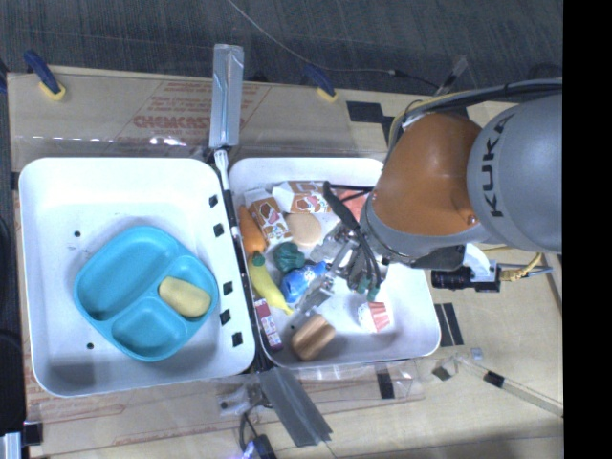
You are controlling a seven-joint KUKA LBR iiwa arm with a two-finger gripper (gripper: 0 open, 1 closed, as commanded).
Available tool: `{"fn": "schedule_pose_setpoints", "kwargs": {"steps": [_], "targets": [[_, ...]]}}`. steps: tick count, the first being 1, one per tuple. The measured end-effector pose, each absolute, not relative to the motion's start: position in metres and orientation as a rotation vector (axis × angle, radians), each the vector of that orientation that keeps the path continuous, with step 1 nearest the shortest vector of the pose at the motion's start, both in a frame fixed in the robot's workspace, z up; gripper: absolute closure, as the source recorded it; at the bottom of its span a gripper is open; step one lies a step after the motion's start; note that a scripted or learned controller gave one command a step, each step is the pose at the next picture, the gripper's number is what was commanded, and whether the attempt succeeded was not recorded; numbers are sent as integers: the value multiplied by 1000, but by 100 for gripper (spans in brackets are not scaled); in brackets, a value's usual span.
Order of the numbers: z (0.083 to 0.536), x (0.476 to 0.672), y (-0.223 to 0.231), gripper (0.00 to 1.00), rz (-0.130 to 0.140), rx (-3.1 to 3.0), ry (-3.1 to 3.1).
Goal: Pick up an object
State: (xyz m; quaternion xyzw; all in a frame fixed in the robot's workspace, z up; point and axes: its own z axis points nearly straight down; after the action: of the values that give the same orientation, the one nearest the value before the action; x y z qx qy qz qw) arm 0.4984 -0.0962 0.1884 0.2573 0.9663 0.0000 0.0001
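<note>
While my arm (449,185) reaches in from the right of the frame, my gripper (337,268) hangs low over the middle of the right bin (421,328), among the heap of small things piled there. How far my fingers stand apart I cannot tell; metal parts and clutter run together at that spot, and I see nothing clearly caught between them, so I claim no hold.

Any of these pieces would serve as the object to pick up. Just left of my gripper lie a blue piece (302,280) and a dark green one (287,256), with a yellow banana (266,288) along the bin's left wall and an orange carrot (252,233) above it. Toward the bottom of the heap sits a brown roll (312,337), and a red-and-white packet (379,316) lies lower right of my gripper. They crowd together, which I judge makes a clean grasp on one thing awkward.

At frame left, the left bin (48,199) bears a blue divided plate (129,285) with a yellow lump (185,296) in one compartment, well apart from my reach.
</note>
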Motion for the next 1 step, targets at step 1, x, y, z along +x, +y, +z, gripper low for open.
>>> {"fn": "schedule_pose_setpoints", "kwargs": {"steps": [1], "targets": [[101, 551, -95, 0, 6, 1265, 2871]]}}
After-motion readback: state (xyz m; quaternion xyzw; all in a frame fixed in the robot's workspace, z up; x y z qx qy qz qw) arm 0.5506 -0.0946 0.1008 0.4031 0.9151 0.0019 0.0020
